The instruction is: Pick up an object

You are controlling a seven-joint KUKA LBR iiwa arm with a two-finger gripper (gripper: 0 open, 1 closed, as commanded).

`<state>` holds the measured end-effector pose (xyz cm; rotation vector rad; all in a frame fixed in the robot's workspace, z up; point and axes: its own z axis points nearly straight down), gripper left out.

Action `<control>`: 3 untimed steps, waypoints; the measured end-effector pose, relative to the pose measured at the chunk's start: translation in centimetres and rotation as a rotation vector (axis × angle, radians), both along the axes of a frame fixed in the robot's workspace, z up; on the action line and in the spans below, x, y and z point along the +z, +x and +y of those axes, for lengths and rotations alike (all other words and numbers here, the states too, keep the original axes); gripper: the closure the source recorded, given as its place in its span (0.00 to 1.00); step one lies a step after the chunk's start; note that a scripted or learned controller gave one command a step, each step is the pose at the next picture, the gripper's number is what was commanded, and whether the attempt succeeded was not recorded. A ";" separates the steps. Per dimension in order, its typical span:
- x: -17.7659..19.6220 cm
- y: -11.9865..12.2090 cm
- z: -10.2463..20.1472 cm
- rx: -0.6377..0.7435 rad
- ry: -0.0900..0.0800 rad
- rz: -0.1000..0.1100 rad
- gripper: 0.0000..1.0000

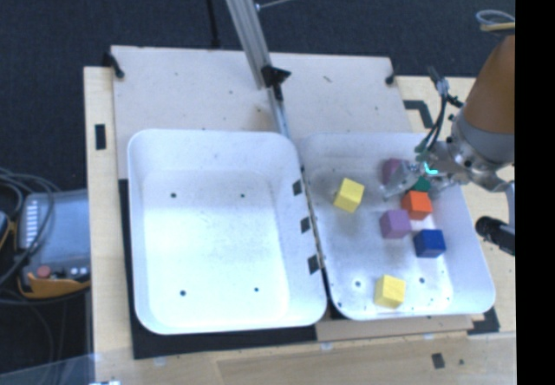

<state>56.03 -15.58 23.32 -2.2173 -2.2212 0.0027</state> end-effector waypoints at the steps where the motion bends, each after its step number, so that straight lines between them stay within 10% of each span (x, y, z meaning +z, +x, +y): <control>1: 0.2 0.1 0.0 -0.001 -0.001 -0.004 0.00; 3: -9.2 0.0 -1.7 -0.004 -0.002 0.001 0.00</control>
